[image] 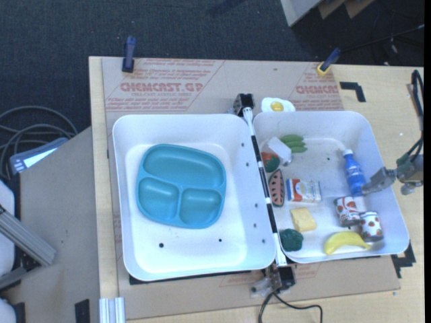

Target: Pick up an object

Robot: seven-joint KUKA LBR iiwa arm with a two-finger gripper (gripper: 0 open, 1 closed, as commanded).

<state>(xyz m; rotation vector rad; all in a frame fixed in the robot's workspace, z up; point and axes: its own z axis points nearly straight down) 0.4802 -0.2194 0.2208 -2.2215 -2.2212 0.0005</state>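
The right bin (316,117) holds several small items. Among them are a blue bottle (353,171), a yellow banana (345,243), a red-and-white can (347,209), a cheese block (303,219), a small carton (302,191), a watermelon slice (275,187), a broccoli piece (291,239) and a green vegetable (293,142). My gripper (378,181) hangs at that bin's right rim, just right of the blue bottle and above the can. I see nothing held in it.
The left bin (168,262) carries a blue divided plate (180,185). A fried-egg toy (276,105) lies on the cardboard behind the bins. Clamps (128,52) mark the bench's back edge. Cables run off at the far left.
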